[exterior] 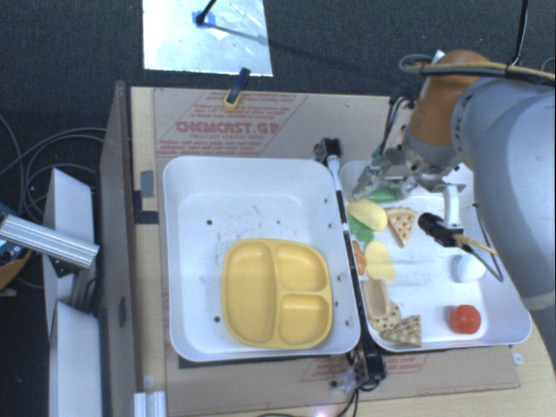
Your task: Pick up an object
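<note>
My gripper [380, 182] is low over the back left corner of the right bin [504, 333], just behind a yellow lemon-like toy [367, 214]. Nothing shows in its grasp. A green piece [357, 230] lies under the lemon's front edge. To the right of the lemon rests a cheese-coloured wedge [401, 225]. Further forward are a pale yellow pear shape [379, 261], a brown piece [375, 296], two crackers [398, 327], a red tomato [466, 319] and a white round object [470, 268].
The left bin [200, 198] holds a yellow divided plate [277, 292]. A ridge where the two bins meet [345, 233] runs close to the gripper's left. The grey arm [512, 146] covers the right bin's back right part.
</note>
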`<state>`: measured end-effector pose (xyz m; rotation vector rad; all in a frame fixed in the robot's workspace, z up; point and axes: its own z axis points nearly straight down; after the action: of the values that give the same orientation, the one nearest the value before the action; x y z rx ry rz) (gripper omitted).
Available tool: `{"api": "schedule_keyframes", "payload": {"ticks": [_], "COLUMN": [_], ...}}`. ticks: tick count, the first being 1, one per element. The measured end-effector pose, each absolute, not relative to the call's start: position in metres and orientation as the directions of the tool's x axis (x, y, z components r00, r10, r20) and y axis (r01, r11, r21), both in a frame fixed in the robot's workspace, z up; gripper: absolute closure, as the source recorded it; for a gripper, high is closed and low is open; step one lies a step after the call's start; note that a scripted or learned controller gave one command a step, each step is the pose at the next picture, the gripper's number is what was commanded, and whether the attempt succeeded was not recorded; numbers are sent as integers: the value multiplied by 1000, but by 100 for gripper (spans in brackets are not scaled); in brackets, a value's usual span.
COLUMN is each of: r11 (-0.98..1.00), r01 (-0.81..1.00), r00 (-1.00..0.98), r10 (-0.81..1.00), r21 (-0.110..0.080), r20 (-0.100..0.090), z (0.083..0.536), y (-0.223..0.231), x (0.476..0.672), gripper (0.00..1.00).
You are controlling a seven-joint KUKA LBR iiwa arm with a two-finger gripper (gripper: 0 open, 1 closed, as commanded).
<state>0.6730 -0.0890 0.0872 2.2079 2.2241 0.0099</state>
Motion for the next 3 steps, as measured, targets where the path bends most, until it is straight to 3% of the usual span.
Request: {"api": "schedule_keyframes", "payload": {"ticks": [1, 2, 3], "r11": [-2, 5, -4], "r01": [1000, 1000, 1000], "r00": [2, -5, 4], "r10": [1000, 1000, 1000], "r21": [-1, 6, -3], "r20": [0, 0, 0], "z": [85, 85, 91], "y": [-107, -102, -146], "x": [615, 659, 593], "gripper": [0, 0, 0]}}
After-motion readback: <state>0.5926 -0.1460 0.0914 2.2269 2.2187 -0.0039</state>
